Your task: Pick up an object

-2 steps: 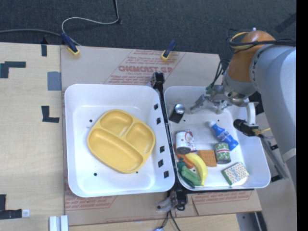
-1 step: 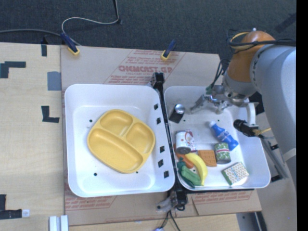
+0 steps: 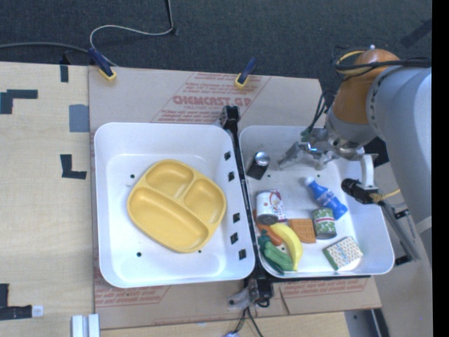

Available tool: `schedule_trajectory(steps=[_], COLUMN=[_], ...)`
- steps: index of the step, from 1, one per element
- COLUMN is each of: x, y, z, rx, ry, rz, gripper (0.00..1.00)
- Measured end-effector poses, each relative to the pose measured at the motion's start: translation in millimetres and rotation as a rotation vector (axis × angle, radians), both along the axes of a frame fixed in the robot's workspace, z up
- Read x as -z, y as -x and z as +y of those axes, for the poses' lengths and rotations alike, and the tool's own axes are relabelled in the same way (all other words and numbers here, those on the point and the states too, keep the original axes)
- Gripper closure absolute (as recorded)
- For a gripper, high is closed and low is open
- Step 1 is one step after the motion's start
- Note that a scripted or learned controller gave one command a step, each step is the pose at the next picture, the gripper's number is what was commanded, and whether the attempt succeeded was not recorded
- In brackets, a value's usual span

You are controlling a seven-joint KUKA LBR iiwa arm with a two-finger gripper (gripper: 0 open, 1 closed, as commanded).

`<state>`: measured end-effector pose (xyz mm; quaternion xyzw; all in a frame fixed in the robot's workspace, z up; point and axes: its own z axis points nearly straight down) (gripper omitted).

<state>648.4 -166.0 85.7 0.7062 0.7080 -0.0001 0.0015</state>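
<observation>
L to R; left bin [image 3: 112,188] holds one thing, a yellow divided plate [image 3: 177,203], lying flat and about centred, turned at a slant to the bin walls; nothing else in there w/ it.

Right bin [image 3: 382,248] carries the clutter. Small dark round item [image 3: 259,163] sits alone in the upper left part, near the divider; below it a white can w/ red label [image 3: 269,206] on its side; under that a banana [image 3: 289,241] touching a green item [image 3: 275,256] at the bin's lower left; a tan flat piece [image 3: 302,229] just beside the banana; a green-label tin [image 3: 323,223] next R; a patterned box [image 3: 342,252] in the lower R corner. Blue bottle [image 3: 325,197] lies mid-bin, long axis running upper-left to lower-right, cap end toward the upper left.

Gripper [image 3: 311,152] hovers over the upper part of the right bin, fingers spread apart, nothing seen between them; arm comes in from the R, orange band [image 3: 354,97] above the wrist.

Key relation, my read: blue bottle is the nearest thing, just below and slightly R of the gripper, cap end closest; dark round item lies to its L, a bit further. Bottle's slanted axis means the fingers should close across it, not along it; neighbours are apart enough from its cap end, tin crowds the far end.
</observation>
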Motion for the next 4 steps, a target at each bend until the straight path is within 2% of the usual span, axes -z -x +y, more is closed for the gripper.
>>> schedule_trajectory(steps=[1, 2, 3, 4], x=[0.0, -0.3, 0.0, 0.1], y=[8.4, 25.3, 21.4, 7.2], z=[6.8, -0.2, 3.1, 2.8], rx=[0.002, 0.001, 0.002, 0.002], ry=[0.001, 0.0, 0.0, -0.001], rz=[0.0, -0.001, 0.0, 0.001], gripper=[0.0, 0.0, 0.0, 0.0])
